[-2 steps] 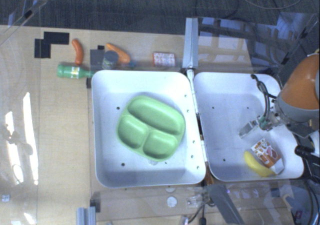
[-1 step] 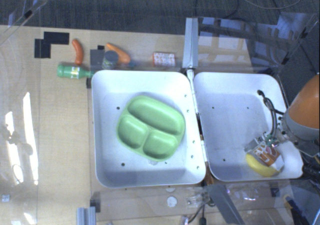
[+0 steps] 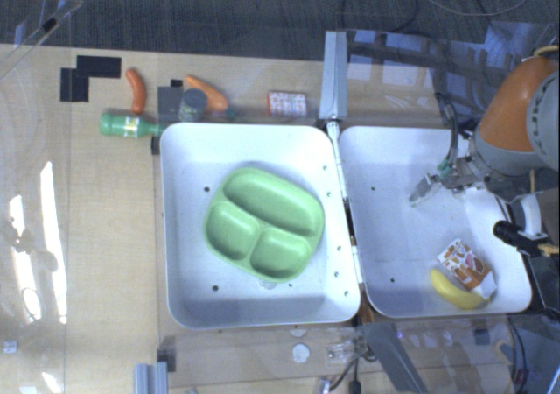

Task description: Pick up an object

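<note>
Right bin [image 3: 385,165]: gripper [image 3: 430,186] low over bare floor near 12 o'clock of bin centre, nothing between fingers; whether spread or pressed together cannot tell. Candidate objects toward 5 o'clock from gripper, in bin's near-right corner: banana [image 3: 456,290] and small printed packet [image 3: 464,264], touching or overlapping. Banana long axis roughly 10-to-4 o'clock, slight curve, one end toward 10 o'clock, other tucked near packet. Left bin [image 3: 175,208]: green divided tray [image 3: 265,223], long axis about 10-to-4 o'clock.

Step in hand, judged: approach not yet aligned with any object. Best practice: shift toward 5 o'clock, centre over banana's middle, set fingers across its long axis, descend clear of bin wall and packet, close gently, lift straight.
</note>
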